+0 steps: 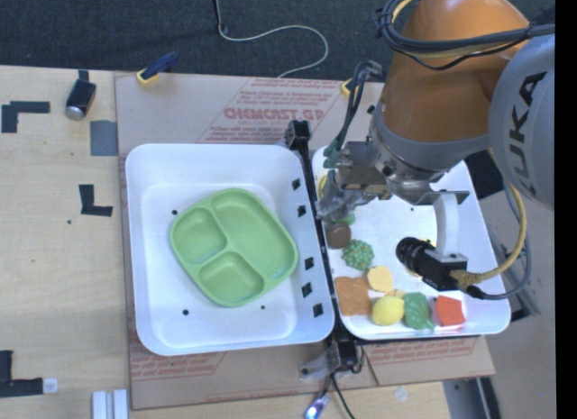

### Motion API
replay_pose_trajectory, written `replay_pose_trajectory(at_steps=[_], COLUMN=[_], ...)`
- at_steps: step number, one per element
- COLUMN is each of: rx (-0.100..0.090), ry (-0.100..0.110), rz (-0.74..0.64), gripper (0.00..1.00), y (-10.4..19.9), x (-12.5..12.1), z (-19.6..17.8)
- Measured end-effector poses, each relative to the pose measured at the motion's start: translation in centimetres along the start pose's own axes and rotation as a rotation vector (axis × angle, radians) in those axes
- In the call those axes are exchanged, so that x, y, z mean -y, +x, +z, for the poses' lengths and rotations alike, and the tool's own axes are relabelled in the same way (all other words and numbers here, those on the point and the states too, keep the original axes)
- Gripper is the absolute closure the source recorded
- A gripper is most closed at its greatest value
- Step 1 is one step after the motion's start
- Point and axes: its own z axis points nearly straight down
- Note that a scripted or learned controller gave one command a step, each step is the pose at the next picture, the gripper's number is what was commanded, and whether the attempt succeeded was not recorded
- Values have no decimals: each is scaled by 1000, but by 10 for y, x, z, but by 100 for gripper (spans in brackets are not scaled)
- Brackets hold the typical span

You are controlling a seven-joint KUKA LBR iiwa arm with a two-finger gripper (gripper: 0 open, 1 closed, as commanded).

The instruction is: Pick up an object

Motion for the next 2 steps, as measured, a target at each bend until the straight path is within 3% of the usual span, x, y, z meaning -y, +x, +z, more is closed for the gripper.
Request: replay_pose_trajectory(at_steps=[2], rx=[3], ry=[6], rz=[0], gripper=[100], y=[0], x=[0], z=[-17])
